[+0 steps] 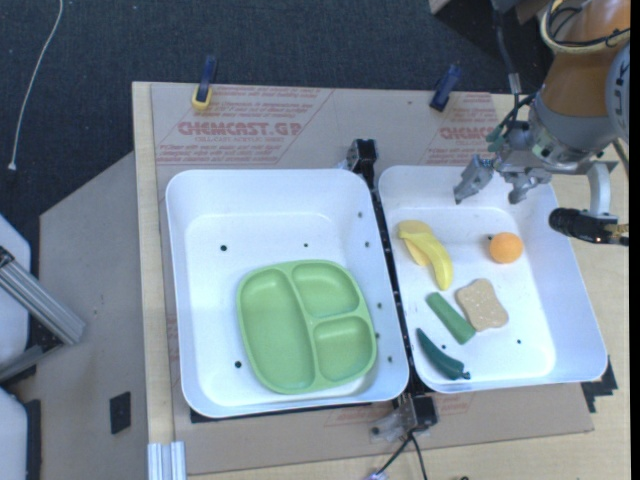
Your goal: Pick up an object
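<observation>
The light is bright and even, falling from above. The two shallow white plastic bins (190,268) are nearly washed out, their walls showing only as faint grey shading. Soft, short shadows sit just under the green divided plastic plate (305,325) and the yellow banana (427,251). The dark carpet beyond the tabletop's far edge stays dim. Focus is slightly soft throughout; the printed red lettering on the brown cardboard sheet (240,128) reads fuzzy.
</observation>
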### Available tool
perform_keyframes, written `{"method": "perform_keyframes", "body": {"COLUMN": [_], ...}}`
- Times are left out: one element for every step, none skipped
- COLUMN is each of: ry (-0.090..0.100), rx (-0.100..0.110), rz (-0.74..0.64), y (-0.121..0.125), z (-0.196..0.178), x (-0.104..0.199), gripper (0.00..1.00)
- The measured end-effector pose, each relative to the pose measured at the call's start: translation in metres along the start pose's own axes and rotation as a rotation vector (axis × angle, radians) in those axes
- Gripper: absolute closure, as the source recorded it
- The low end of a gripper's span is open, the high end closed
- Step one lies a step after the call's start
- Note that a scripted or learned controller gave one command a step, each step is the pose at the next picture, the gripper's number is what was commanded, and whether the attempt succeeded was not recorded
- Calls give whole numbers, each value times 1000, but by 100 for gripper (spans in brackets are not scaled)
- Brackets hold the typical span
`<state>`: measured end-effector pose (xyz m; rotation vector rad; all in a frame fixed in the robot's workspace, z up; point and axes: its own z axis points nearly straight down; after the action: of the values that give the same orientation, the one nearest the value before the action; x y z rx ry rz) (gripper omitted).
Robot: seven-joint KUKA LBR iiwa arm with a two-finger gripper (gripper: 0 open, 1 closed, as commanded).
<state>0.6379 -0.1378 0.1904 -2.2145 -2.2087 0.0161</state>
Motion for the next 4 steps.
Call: {"method": "perform_keyframes", "body": {"ry": [-2,-1,-2,-2], "rx": [-16,-10,-13,-13], "rz": [-3,-3,-2,-2], "y": [3,0,0,0], "z": [-10,38,80,107], "x": [0,9,4,5], "gripper": [0,0,0,0]}}
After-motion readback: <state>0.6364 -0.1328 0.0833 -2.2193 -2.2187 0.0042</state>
